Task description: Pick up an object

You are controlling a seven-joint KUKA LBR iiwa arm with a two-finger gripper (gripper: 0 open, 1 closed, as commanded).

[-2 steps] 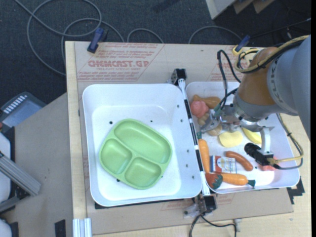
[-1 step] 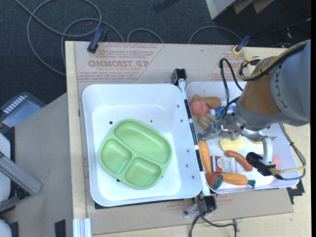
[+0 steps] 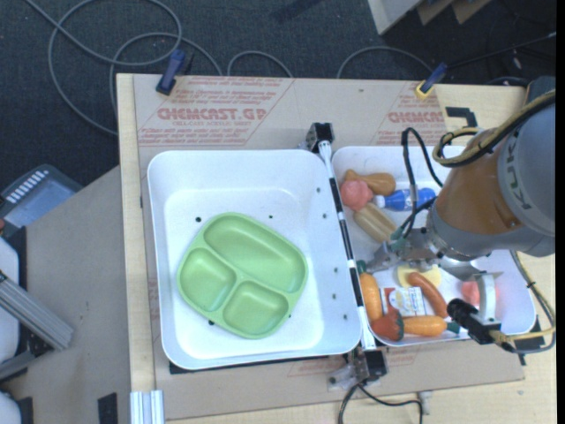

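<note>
The right bin holds several toy foods. At its back lie a pink round piece, a tan piece and a blue piece, with a wooden cylinder just in front of them. Toward the front are an orange sausage, a red sausage, a red-labelled packet and a carrot. My gripper hangs low over the bin's middle, just past the wooden cylinder and above the yellow piece. The wrist hides what lies beneath it.
The left bin holds a green three-section plate. A clamp and the shared rim divide the bins. The arm's orange band covers the right bin's back right. A black cable loops above the toys.
</note>
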